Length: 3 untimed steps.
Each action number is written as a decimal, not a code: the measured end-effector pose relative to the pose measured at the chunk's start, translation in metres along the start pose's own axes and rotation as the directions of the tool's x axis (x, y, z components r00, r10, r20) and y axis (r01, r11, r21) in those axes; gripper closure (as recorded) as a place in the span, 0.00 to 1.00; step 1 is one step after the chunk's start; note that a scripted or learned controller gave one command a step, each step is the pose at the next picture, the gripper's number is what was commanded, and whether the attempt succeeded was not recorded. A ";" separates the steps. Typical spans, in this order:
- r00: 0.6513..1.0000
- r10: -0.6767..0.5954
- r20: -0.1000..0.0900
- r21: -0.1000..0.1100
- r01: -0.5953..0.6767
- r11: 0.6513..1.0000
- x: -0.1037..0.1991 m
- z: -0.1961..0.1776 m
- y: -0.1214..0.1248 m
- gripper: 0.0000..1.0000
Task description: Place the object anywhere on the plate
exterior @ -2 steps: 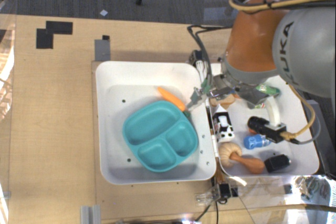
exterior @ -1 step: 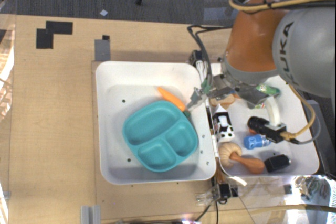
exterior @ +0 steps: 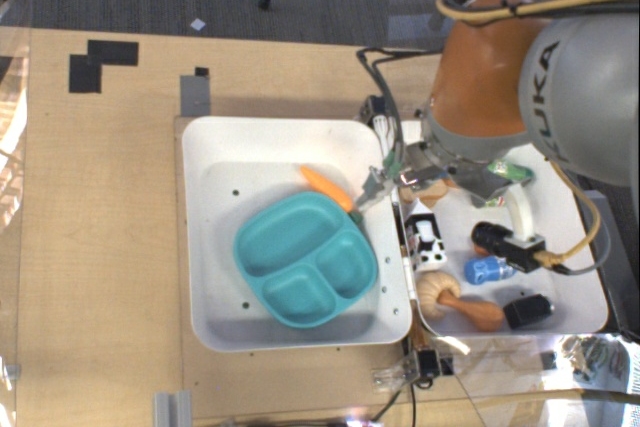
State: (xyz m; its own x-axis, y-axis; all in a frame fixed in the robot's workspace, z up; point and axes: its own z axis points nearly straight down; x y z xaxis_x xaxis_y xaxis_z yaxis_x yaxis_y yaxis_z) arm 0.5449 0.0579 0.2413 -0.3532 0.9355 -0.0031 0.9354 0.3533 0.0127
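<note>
A teal plate (exterior: 305, 260) with three compartments lies in the left bin (exterior: 215, 215), toward its right half. An orange carrot (exterior: 326, 185) rests on the bin floor just off the plate's upper rim, pointing down and to the right. My gripper (exterior: 368, 192) reaches in from the right over the wall between the bins, and its tip is at the carrot's right end, low over the plate's upper right corner. The wrist and orange band above hide much of it.
The right bin (exterior: 590, 300) holds several things: a black and white toy (exterior: 426, 241), a blue bottle (exterior: 490, 270), a wooden brush (exterior: 445, 293), a black block (exterior: 528, 311) and a white piece (exterior: 518, 211). The arm covers that bin's upper part.
</note>
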 end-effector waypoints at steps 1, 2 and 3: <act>1.000 0.000 0.000 0.000 0.000 1.000 0.000 0.000 0.000 0.00; 1.000 0.000 0.000 0.000 0.000 1.000 0.000 0.000 0.000 0.00; 1.000 0.000 0.000 0.000 0.000 1.000 0.000 0.000 0.000 0.00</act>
State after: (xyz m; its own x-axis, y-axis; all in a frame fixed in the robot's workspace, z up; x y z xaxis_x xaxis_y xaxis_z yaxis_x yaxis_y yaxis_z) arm 0.5449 0.0579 0.2413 -0.3533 0.9355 -0.0031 0.9354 0.3533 0.0127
